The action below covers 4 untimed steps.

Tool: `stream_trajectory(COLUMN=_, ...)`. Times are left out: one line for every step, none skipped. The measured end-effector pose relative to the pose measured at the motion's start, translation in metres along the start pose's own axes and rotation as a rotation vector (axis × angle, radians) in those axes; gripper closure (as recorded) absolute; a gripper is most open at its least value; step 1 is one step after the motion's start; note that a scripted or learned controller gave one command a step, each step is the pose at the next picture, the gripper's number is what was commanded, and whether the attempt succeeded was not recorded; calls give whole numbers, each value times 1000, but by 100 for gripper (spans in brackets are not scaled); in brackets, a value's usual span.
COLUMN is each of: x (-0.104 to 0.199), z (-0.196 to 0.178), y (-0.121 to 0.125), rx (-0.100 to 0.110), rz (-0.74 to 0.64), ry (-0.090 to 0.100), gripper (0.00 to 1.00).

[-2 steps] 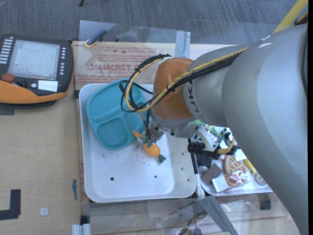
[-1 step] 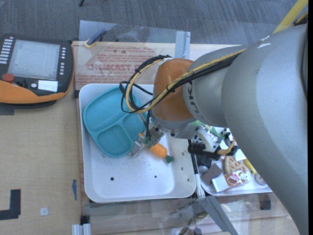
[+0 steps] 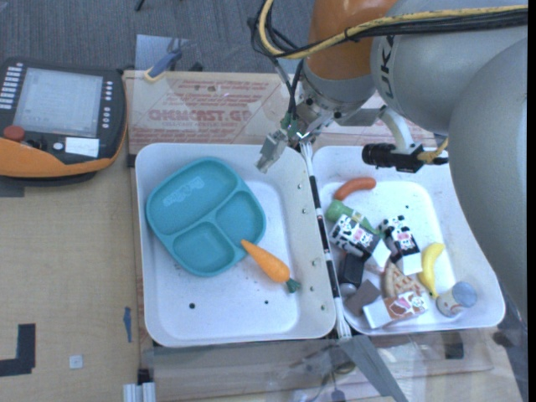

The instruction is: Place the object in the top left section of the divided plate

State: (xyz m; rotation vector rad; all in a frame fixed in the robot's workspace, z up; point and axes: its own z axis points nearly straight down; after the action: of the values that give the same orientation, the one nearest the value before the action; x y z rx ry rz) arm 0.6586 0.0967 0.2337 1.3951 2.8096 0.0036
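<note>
The carrot [image 3: 268, 263] is seen at the divided plate's [image 3: 203, 216] four o'clock edge, touching it. The gripper [image 3: 276, 147], empty and slightly parted, should be lowered squarely across the carrot's middle before closing

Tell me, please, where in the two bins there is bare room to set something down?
In the left bin, the floor below the teal divided plate and left of the carrot is bare, as are the plate's sections. The right bin is crowded with toys; a bare strip remains beside the sausage.
</note>
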Motion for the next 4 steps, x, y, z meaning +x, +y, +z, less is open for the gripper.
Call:
stream_trajectory(x=3, z=-10, y=3, rx=-2, rz=-7, ry=-3, gripper=100)
stream_trajectory(x=121, z=47, y=10, rx=4, rz=-8, ry=4, gripper=100)
stream_trajectory(x=151, z=-32, y=-12, rx=2, rz=253, ry=1, gripper=100)
stream_trajectory(x=151, z=-32, y=-12, rx=2, rz=252, ry=1, gripper=0)
